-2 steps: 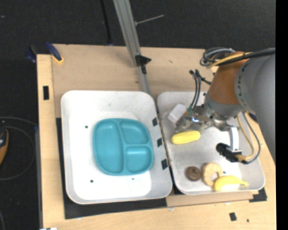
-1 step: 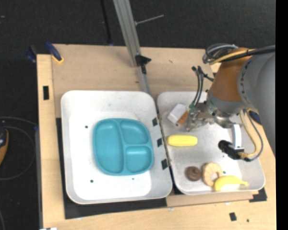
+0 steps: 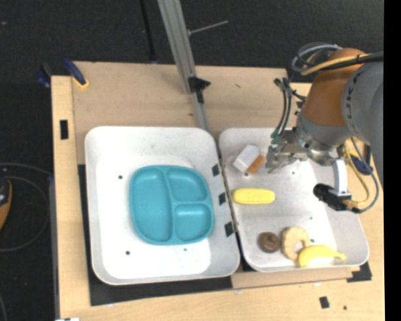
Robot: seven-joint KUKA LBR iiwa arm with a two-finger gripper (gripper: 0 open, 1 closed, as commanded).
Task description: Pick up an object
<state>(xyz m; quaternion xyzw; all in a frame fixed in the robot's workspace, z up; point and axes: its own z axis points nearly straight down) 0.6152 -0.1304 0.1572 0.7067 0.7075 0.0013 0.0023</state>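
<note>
**Hand low over the right bin's far end**

The hand (image 3: 275, 160) hangs at the far end of the right bin (image 3: 334, 229), just beside a small white block (image 3: 244, 158) with an orange stick (image 3: 255, 165) leaning against it. From where I stand I cannot tell how far apart its fingers are, nor whether anything sits between them; the block and stick look to be lying on the bin floor, a little to the side of the fingertips.

Nearer the middle of that bin lies a yellow corn cob (image 3: 254, 196), ridged and blunt at both ends, well clear of the hand. At the near end sit three more things close together: a dark brown round piece (image 3: 269, 242), a pale tan ring like a doughnut (image 3: 295, 241) touching it, and a smooth yellow banana (image 3: 320, 255) against the ring.

The left bin (image 3: 107, 179) holds a glossy teal plate (image 3: 171, 204), rounded at the corners and split into three compartments. Both bins are shallow white plastic, speckled, with rounded rims, side by side on a pale wooden bench (image 3: 134, 95).

The arm (image 3: 329, 102) is grey with an orange band, with cables looping round the wrist. A ribbed metal rail (image 3: 177, 35) slants up from the bench's far side. I can read no writing or labels on anything.
</note>
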